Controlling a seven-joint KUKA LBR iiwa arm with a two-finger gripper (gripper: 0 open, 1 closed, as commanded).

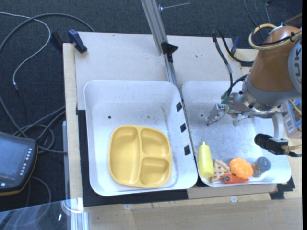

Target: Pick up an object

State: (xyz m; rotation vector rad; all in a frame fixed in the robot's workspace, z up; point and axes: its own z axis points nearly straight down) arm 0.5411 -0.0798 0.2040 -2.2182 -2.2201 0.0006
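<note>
**Claw over right bin, toys bunched at near edge**

Arm (273, 66) comes in from the right, orange band above the wrist, w/ the claw (224, 115) low over the bare middle of the right bin (201, 92). Fingers (213, 116) are small and dark against the speckled floor; can't tell if they're apart or together. Nothing visible between them.

Task things all sit along the near rim of the right bin, well apart from the claw:
- yellow squeeze bottle (206, 160), near-left corner, lying roughly lengthwise, tip pointing to the far side
- waffle-pattern toy (220, 169) just beside the bottle, touching or nearly
- small red-orange piece (230, 178) at the rim, in front of the waffle toy; too small to name
- orange toy pumpkin (241, 168) right of those
- small grey round item (261, 165) near the pumpkin, blurred, can't ID

Left bin (96, 99) holds a yellow divided plate (140, 155), three compartments, lying flat toward the near side.

Black clips (183, 127) run along the seam btw. the two bins. A metal pole (153, 18) slants up from the bench (120, 56) behind them. Blue clamp (77, 40) at the far-left bench corner. Cables (29, 37) on the dark floor at left, plus a handheld screen unit (14, 164).
</note>
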